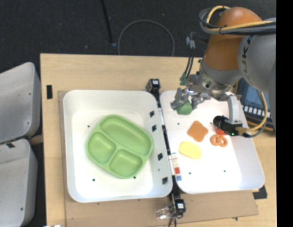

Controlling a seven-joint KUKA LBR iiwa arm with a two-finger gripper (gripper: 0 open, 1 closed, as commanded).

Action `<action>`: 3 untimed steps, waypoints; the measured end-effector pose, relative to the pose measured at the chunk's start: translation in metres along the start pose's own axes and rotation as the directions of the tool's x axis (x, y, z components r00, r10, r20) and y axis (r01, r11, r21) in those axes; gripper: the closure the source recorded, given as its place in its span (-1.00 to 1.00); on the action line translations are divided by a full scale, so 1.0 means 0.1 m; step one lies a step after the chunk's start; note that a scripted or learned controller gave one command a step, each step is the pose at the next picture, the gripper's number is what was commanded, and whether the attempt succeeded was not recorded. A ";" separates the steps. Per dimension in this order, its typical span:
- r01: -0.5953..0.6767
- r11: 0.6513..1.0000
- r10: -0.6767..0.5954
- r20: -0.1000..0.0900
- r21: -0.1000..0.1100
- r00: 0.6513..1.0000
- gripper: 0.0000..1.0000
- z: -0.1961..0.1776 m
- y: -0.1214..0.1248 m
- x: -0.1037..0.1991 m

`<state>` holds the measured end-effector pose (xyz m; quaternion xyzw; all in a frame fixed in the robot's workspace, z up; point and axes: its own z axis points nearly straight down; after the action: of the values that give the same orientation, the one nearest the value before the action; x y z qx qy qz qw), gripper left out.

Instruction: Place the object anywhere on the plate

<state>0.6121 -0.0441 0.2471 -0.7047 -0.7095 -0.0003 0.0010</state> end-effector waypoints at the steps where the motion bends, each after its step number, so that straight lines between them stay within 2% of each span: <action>1: 0.000 1.000 0.000 0.001 0.000 1.000 1.00 0.01 -0.19 0.56; 2: -0.001 1.000 0.001 0.000 0.001 1.000 1.00 -0.03 -0.42 0.93; 3: -0.001 1.000 0.001 0.002 0.002 1.000 1.00 0.11 -0.68 1.39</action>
<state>0.5428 0.0944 0.2365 -0.7052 -0.7090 0.0012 0.0009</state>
